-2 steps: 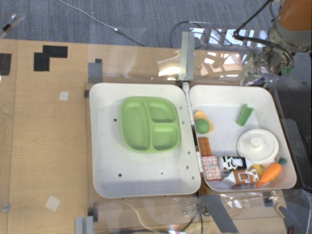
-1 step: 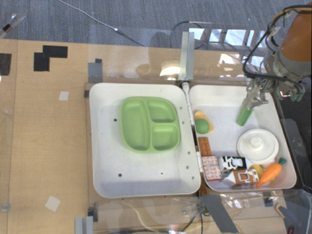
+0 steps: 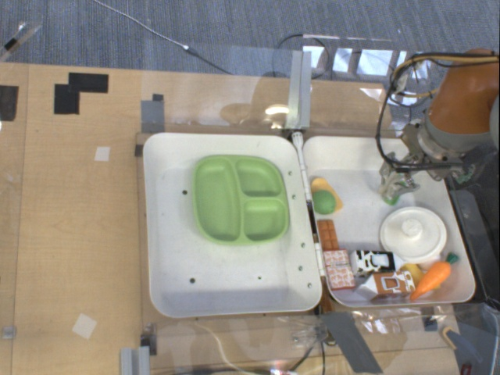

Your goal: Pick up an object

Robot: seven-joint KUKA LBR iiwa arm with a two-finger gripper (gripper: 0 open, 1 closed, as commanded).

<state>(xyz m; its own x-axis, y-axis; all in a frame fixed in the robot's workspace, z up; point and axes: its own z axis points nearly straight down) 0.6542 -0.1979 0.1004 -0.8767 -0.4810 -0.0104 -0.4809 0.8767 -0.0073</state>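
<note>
The arm's upper part is cut off at the right edge. Its pincer (image 3: 398, 187) hangs over the right bin (image 3: 355, 170); its opening can't be told. Nearby sit a white bowl (image 3: 412, 233), a carrot (image 3: 432, 280) and small boxes (image 3: 337, 269) with unreadable print.

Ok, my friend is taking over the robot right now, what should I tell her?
Gripper: low in the right bin, above the white bowl; nothing seen in it.
Things: carrot, cartons and green and yellow toy food all lie in the right bin. The green plate sits in the left bin.
Done: nothing picked up.
Left: grab one thing and lift it.
</note>
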